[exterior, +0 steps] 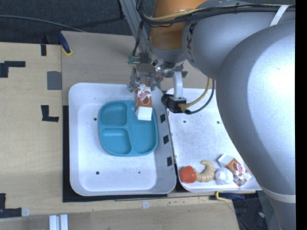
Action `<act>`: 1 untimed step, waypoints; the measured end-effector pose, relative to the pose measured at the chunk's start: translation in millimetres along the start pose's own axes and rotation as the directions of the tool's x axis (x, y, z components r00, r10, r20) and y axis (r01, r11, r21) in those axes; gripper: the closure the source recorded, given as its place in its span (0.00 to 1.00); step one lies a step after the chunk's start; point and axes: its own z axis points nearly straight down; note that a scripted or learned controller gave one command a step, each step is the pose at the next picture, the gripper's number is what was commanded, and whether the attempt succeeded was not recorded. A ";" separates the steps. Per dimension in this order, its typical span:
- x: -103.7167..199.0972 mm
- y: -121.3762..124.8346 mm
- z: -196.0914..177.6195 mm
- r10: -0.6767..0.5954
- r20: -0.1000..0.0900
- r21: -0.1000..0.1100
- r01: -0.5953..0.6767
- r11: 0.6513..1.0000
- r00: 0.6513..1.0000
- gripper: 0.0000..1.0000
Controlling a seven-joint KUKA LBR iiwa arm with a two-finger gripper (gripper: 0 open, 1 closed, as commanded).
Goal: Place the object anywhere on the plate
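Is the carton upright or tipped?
Upright: the carton hangs from the gripper, long side vertical, over the plate's right edge.

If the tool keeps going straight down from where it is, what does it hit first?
Probably the blue plate. The tool points down with the small carton between its fingers, over the plate's upper right part. The carton's bottom would touch first; its height above the plate is unclear.

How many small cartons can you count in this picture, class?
2. One carton is held at the end effector, over the blue plate in the left bin. The second carton lies in the right bin's near corner. The arm may hide others.
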 end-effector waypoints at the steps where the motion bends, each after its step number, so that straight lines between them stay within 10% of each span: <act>1: -2.7 0.4 -0.4 0.003 0.001 -0.001 -0.003 1.000 1.000 0.00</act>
